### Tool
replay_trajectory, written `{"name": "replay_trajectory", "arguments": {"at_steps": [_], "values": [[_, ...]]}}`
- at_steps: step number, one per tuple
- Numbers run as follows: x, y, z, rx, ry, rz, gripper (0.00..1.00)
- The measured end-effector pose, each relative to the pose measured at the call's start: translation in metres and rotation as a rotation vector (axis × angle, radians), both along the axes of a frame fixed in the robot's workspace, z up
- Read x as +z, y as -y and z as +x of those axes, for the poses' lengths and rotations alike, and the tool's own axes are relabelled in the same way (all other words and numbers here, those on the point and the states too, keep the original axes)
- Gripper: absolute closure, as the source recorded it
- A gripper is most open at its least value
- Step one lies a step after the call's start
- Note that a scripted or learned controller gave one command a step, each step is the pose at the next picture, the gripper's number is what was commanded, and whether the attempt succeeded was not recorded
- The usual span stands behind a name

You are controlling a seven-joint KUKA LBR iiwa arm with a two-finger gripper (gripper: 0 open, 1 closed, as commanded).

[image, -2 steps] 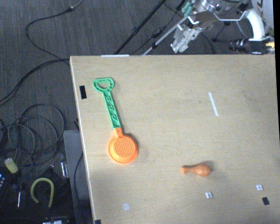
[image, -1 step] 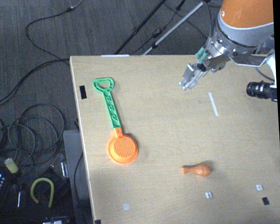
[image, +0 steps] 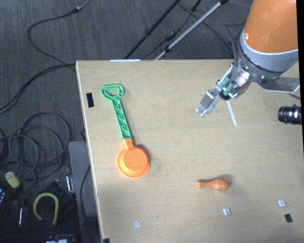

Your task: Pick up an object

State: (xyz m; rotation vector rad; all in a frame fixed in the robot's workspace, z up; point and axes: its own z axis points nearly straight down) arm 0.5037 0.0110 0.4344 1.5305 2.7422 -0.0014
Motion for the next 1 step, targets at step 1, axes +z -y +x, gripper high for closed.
{"name": "replay_trajectory", "arguments": {"at_steps": [1], "values": [[-0.1462,-0.0454,-0.0198,0.266,-0.002,0.002,1.0]]}}
